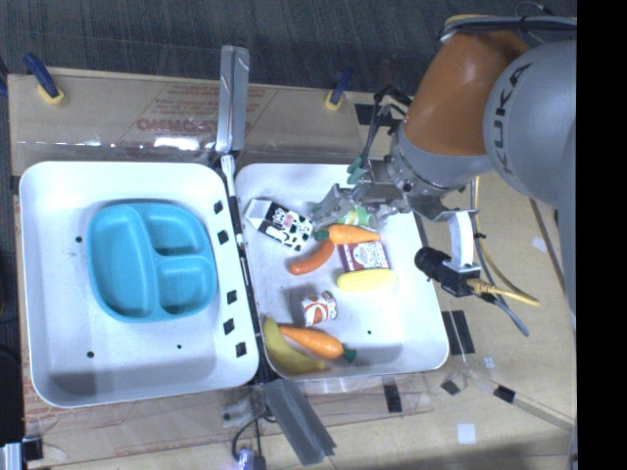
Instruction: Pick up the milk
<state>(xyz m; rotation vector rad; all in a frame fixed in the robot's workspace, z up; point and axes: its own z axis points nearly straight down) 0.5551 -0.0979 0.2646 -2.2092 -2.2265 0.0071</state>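
Note:
The milk is a small white carton with black cow patches. It lies on its side in the upper left of the right bin, close to the divider. My gripper hangs over the top middle of that bin, a short way to the right of the milk and slightly above it in the view. Nothing of the milk is under it. The arm's orange band and grey wrist cover the bin's upper right corner.
Near the gripper lie an orange carrot, a second carrot, a maroon carton and a yellow item. Lower down are a small red-and-white can, another carrot and a banana. The left bin holds a blue divided tray.

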